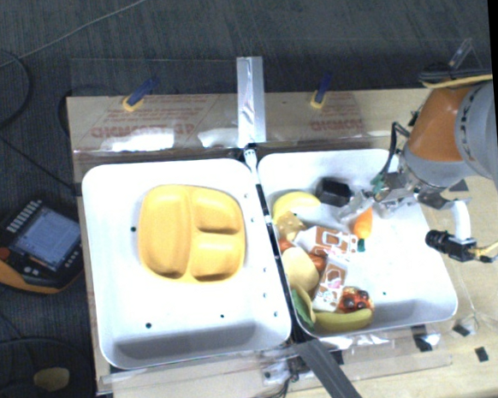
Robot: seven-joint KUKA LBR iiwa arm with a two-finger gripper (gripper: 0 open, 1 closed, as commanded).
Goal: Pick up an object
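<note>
Right bin, arm low over its upper right part.

Small orange carrot-like piece (363, 223) lies in the right bin (415, 288), long axis slanting from upper right to lower left, just below the gripper (384, 190); finger spread cannot be told. Nearby: a black block (332, 189) and a yellow fruit (294, 205). Left bin (121, 324) holds a yellow divided tray (190, 233). Wooden bench (488, 295), dark carpet (41, 64).

We see two white bins side by side. The left bin (122, 333) holds a yellow divided tray (190, 233). In the right bin (411, 293), toys crowd the left side: a banana (340, 321), a black block (334, 190), an orange carrot (362, 223). Our gripper (384, 193) hangs low near the carrot.
</note>
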